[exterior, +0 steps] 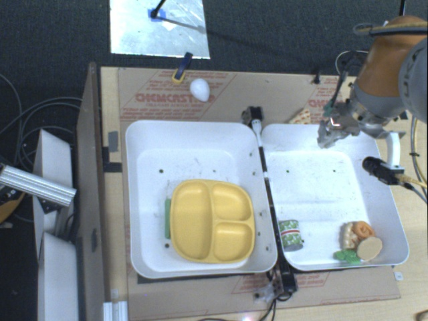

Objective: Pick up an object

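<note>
Candidate objects lie along the near edge of the right bin (374, 179): a small green-and-white can (290, 235) at its near-left corner and a cluster of food items (359, 241) at its near-right corner. The gripper (332, 134) hangs over the far edge of that bin, well apart from both; whether its jaws are apart or together cannot be told. Judged stage: approach, nothing held; the next move calls for travel toward the near edge and descent squarely over one item.

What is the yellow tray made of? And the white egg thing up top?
The yellow tray looks like smooth moulded plastic: even colour, rounded compartments, soft sheen. The white egg on the cardboard board looks smooth and matte, maybe plastic or foam; it is too small to tell.
</note>
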### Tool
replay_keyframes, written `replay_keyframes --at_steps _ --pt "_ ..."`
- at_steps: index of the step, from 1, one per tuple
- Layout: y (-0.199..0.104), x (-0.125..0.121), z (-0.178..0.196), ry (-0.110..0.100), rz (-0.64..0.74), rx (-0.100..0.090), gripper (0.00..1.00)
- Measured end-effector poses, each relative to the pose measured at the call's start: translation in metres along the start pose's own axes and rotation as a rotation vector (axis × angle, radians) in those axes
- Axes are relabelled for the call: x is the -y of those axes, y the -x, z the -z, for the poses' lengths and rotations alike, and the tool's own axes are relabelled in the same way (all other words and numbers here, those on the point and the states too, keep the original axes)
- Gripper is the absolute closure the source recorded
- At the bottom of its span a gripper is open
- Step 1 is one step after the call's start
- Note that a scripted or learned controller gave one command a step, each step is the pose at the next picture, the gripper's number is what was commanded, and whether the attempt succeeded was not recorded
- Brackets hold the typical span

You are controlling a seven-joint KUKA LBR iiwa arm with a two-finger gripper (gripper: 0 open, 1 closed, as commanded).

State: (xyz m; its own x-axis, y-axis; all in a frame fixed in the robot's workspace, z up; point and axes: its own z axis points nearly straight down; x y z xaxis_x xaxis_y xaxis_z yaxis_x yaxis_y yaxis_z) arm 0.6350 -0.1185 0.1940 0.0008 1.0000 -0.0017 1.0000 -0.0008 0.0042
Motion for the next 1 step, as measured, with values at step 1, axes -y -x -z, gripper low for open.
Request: replay_keyframes --at_steps 1 --pt "-0.0023 -0.0006 0.0116 0.003 0.005 0.000 1.00"
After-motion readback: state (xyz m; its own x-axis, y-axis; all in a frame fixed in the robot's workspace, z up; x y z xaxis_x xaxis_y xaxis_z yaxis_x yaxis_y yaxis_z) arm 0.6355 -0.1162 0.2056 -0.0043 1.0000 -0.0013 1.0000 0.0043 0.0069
